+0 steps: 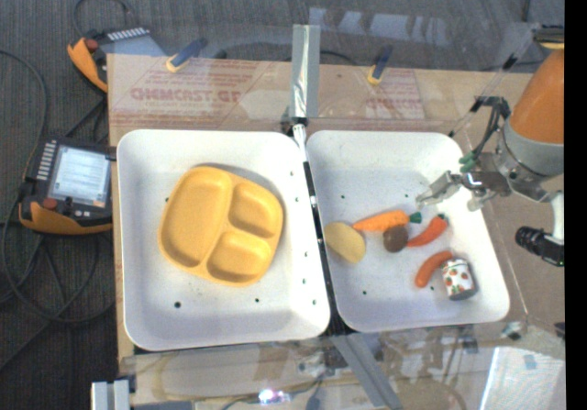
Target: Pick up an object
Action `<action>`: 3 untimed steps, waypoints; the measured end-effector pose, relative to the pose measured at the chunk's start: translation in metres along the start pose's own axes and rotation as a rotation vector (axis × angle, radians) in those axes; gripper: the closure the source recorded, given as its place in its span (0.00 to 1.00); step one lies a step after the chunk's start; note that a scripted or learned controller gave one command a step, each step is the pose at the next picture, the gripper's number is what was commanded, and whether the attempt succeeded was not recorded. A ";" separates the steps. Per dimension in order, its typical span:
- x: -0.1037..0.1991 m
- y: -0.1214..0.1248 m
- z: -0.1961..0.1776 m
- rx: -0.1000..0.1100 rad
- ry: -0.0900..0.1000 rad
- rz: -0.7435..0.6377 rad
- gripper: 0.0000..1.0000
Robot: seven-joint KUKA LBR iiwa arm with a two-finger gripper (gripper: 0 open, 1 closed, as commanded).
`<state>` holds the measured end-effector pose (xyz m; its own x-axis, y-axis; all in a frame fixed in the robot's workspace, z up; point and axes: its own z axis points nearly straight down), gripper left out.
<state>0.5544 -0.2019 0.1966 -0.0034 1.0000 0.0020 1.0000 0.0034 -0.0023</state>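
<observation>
Gripper poised just above carrot and small toys, likely lining up a pick; grip state impossible to tell

Bench under two bins

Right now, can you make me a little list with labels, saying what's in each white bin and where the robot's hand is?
left bin: one yellow tray with three compartments
right bin: carrot, pale potato-like piece, small brown round piece, two orange-red pieces, small patterned can
gripper: above the right bin's upper right part, near the carrot's green end
held: nothing seen between the fingers
</observation>
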 end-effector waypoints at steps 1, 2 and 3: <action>-0.001 -0.067 0.105 -0.008 0.001 0.108 0.00; -0.002 -0.067 0.096 -0.011 -0.003 0.109 1.00; 0.041 -0.033 -0.011 -0.001 0.000 -0.130 1.00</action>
